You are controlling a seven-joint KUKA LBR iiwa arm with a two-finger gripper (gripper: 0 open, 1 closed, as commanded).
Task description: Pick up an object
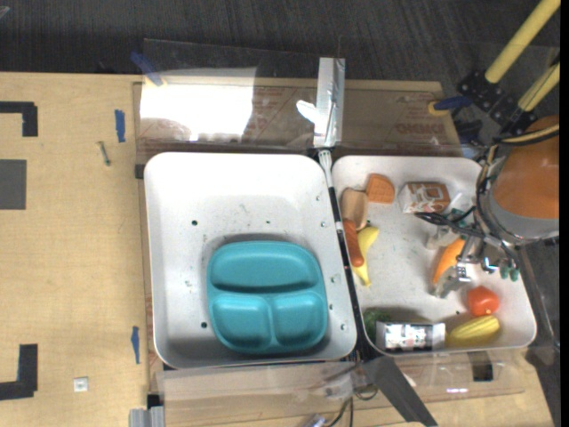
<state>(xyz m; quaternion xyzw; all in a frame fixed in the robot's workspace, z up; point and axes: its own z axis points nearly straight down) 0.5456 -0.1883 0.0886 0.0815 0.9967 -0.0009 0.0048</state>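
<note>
My gripper (pixel 459 272) hangs low over the right bin (pixel 524 327), near its right side, below the orange-banded wrist. An orange carrot-like piece (pixel 444 258) lies slanted against the gripper's left side; the view does not tell whether it is gripped. Just below the gripper sits a red tomato (pixel 483 301), and a yellow piece (pixel 473 329) lies below that. A silver can (pixel 411 334) lies on its side at the bin's front. A small printed packet (pixel 425 196) rests at the back, partly under the arm's cables.
The left bin (pixel 169 203) holds a teal divided tray (pixel 265 294). Along the right bin's left wall lie a brown roll (pixel 354 206), an orange chunk (pixel 380 188), a red-orange stick (pixel 355 243), a yellow banana (pixel 365 258) and a green item (pixel 375 317).
</note>
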